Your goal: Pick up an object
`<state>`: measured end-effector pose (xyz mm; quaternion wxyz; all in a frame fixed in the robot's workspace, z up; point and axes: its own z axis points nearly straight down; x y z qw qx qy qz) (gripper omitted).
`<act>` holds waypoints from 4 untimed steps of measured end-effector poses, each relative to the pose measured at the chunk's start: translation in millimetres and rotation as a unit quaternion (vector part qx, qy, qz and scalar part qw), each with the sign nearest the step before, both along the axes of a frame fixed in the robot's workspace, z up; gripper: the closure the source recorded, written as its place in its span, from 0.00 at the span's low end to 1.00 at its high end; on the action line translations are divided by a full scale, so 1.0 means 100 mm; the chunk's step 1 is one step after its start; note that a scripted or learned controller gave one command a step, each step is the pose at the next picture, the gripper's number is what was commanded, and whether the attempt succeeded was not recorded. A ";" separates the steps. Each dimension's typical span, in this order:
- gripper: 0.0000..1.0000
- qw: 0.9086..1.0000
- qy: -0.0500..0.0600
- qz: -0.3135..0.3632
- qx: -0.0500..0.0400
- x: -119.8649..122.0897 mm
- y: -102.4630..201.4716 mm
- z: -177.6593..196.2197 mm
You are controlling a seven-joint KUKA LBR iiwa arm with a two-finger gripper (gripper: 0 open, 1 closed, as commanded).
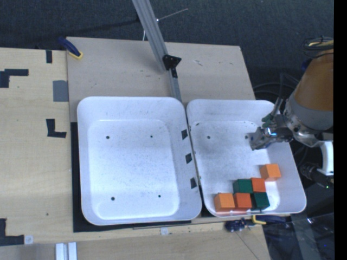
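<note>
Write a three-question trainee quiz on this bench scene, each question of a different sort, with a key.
1. True or false: the blocks lie in the left bin.
2. Multiple choice: the end effector is above A) the left bin, B) the right bin, C) bare bench.
3. Fill in: the block nearest the end effector, apart from the cluster, is coloured ____.

Key: 1 false; 2 B; 3 orange.

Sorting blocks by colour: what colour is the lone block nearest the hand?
Orange, clearest in the camera view.
</note>
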<state>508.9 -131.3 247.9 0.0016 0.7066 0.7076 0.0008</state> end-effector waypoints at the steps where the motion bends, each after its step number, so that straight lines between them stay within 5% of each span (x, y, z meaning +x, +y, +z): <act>1: 1.00 1.000 0.002 0.003 0.001 0.10 0.51 0.01; 4: 1.00 1.000 0.003 0.003 0.001 0.05 2.19 -0.07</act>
